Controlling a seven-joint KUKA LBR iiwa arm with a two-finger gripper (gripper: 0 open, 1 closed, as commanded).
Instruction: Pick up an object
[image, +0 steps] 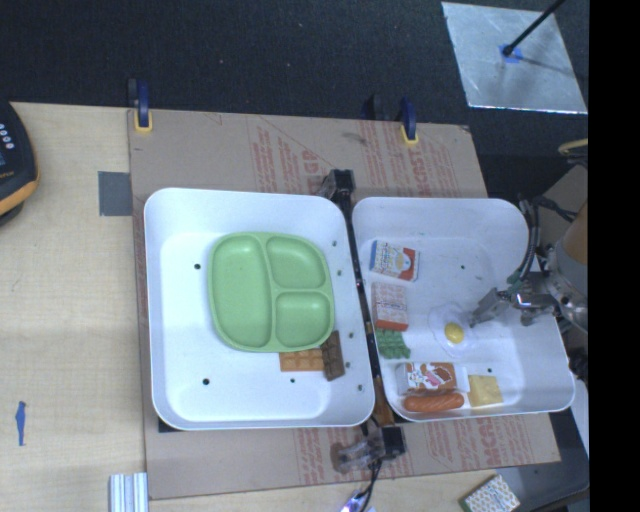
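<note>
Grey claw (490, 306) low over right bin (500, 225) | state unclear | near fried egg (452, 330)

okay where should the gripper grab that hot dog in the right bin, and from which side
Judging by its pose, grip the hot dog across its narrow middle, coming straight down from above. It lies flat lengthwise along the right bin's near wall, ends crowded by neighbouring pieces.

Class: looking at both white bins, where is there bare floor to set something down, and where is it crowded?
Left bin: bare strips left of and below the green divided plate. Right bin: bare upper middle, between the small carton and the gripper. Crowded: the right bin's left side and bottom row, around the fried egg, hot dog and cheese slice.
</note>
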